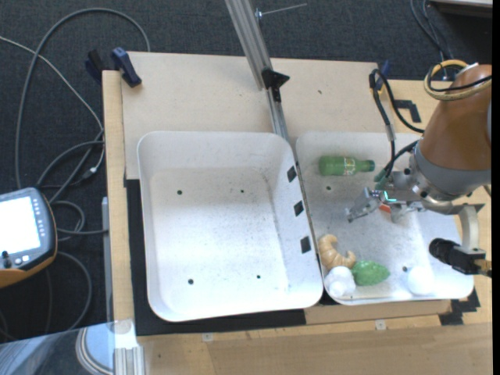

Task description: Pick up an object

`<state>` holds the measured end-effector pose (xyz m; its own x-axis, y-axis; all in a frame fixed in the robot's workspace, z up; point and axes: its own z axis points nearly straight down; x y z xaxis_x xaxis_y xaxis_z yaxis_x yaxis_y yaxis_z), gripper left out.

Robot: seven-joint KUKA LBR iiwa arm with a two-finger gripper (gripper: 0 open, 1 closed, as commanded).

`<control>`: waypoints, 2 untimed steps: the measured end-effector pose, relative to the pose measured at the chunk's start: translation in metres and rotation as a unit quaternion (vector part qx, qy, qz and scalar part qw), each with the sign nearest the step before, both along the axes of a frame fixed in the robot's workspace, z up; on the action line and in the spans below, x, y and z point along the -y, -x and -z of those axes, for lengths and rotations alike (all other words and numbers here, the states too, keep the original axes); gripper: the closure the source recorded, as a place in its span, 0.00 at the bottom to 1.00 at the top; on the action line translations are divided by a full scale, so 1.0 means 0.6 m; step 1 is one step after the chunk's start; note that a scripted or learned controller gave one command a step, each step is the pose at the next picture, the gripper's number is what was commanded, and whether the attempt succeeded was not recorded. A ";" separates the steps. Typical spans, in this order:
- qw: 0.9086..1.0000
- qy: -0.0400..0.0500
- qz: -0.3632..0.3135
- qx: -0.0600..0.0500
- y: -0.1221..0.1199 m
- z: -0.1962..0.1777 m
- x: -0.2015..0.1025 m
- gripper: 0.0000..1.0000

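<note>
The arm (461, 131) is cut off by the right edge, and part of the right bin (344, 147) is covered by it. The gripper (361, 208) is too small and blurred for its state to be told. A handheld screen (23, 233) is cropped at the left edge. A white object (422, 281) cannot be identified.

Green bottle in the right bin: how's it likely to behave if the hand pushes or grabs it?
The green bottle lies on its side, so a nudge across its length would probably roll it. It looks like small plastic, likely light and rigid. Its rounded body may slip between the fingers of the hand unless gripped across the middle.
</note>
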<state>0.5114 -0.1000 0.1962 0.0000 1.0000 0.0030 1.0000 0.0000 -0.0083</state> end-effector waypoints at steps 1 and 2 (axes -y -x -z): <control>1.000 0.001 0.000 0.004 -0.002 -0.004 0.000 0.00; 1.000 0.000 0.000 0.000 -0.010 0.098 0.001 0.00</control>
